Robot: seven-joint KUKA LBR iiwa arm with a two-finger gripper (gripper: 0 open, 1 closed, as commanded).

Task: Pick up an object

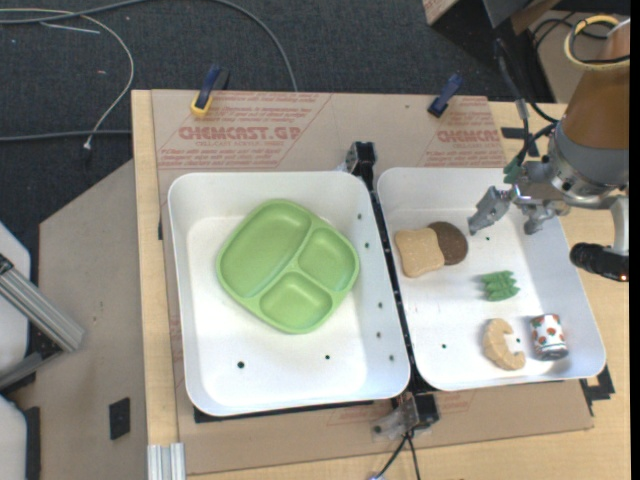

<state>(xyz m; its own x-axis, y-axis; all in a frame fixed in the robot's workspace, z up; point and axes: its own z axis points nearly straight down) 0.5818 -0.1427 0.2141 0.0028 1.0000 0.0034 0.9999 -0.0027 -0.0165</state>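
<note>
Four small things lie in the right bin (575, 278): bread (420, 252) touching a brown disc (450, 242), a green piece (499, 286), a bagel bit (503, 345), a can (546, 335); best drop squarely over one lying apart; the gripper (508, 213) hangs spread and empty above the bin's far end.

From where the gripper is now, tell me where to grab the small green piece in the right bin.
Grip the green piece across its short middle, coming straight down. It lies flat and alone on the right bin floor, so the gripper has room either side.
</note>
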